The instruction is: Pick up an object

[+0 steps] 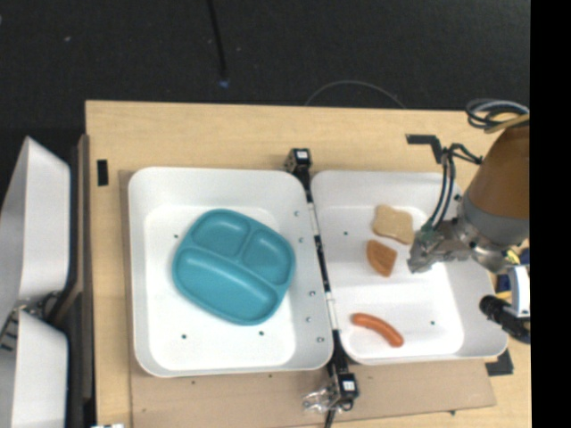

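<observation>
Sausage (376, 329) lies at near edge of right bin (446, 350), nearest camera. My tool (423, 259) hangs in same bin, farther back than sausage, well apart from it. Brown chunk (382, 258) sits just left of tool, bread piece (393, 223) behind chunk. Tool state: cannot tell. Teal plate (234, 265) in left bin (152, 328), across divider from tool.

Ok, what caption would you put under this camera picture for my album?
Robot gripper hovers beside two bread pieces, sausage nearby, blue tray opposite.
</observation>
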You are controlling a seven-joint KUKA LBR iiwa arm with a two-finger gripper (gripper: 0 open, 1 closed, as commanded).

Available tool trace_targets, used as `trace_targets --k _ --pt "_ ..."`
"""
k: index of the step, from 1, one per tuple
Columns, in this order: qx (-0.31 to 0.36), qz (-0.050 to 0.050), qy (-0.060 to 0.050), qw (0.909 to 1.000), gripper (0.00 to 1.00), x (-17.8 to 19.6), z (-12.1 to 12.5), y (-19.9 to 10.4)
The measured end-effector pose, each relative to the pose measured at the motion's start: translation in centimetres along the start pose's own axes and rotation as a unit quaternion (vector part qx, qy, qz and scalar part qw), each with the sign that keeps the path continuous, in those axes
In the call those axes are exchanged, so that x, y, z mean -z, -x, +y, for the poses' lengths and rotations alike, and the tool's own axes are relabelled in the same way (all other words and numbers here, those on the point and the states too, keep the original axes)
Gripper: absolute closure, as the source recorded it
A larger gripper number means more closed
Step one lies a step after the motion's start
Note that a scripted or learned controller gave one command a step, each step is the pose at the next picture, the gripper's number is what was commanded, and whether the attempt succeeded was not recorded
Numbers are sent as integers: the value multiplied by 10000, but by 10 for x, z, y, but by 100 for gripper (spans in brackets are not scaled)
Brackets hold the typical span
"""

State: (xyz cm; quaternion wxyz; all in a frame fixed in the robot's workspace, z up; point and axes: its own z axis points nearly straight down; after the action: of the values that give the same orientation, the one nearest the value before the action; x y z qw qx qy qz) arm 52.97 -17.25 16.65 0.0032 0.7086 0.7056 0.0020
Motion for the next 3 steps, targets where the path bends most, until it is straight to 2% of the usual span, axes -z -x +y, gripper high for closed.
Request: trace_targets --k 2,3 --pt "43 -2 6 10000 100 101 9 -4" --pt "63 12 -24 10000 100 93 26 -65"
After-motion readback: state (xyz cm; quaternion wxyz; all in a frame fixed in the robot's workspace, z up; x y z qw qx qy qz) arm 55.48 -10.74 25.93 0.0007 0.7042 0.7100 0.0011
